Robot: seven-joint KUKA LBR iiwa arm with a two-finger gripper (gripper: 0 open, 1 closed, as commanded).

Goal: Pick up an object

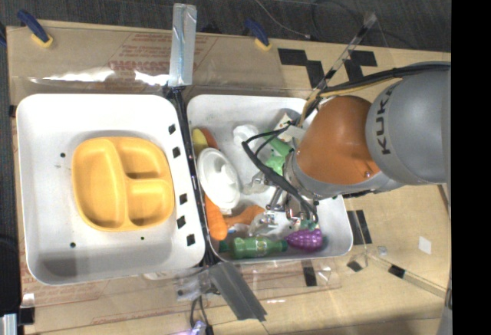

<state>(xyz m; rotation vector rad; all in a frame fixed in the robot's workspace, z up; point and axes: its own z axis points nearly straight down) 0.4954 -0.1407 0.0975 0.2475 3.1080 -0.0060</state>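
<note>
The grey arm with its orange band reaches down into the right-hand shallow white bin (322,107), its two-finger gripper (288,212) low among the clutter; whether the fingers are open or closed I cannot tell. Just beside it lie a purple plastic grape bunch (304,238), a green toy vegetable (253,246), an orange carrot (216,222) and a white cup (218,176). The left bin (38,172) holds a yellow divided tray (123,182).
</note>
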